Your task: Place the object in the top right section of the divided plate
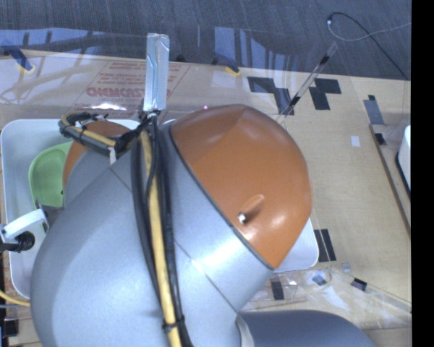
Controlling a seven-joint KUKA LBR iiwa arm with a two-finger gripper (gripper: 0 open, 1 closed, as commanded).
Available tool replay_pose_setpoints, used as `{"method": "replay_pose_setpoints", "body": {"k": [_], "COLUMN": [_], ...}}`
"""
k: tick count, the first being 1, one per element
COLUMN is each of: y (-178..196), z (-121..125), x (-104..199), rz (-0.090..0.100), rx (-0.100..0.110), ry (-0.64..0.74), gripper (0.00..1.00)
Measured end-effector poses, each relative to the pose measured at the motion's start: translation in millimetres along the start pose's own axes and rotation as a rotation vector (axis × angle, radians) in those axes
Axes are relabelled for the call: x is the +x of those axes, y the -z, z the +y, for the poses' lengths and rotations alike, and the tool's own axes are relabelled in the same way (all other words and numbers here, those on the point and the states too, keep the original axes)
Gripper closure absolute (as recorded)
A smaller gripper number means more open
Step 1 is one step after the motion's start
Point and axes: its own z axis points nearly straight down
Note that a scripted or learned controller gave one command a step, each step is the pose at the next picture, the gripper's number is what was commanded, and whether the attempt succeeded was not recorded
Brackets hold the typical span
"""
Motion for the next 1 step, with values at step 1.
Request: {"method": "replay_pose_setpoints", "body": {"k": [1], "y": [51.4], "z": [94.8], "x": [68.3], "rz": [-0.007], "rx": [-0.005], "ry": [-0.002], "gripper": [1.0]}}
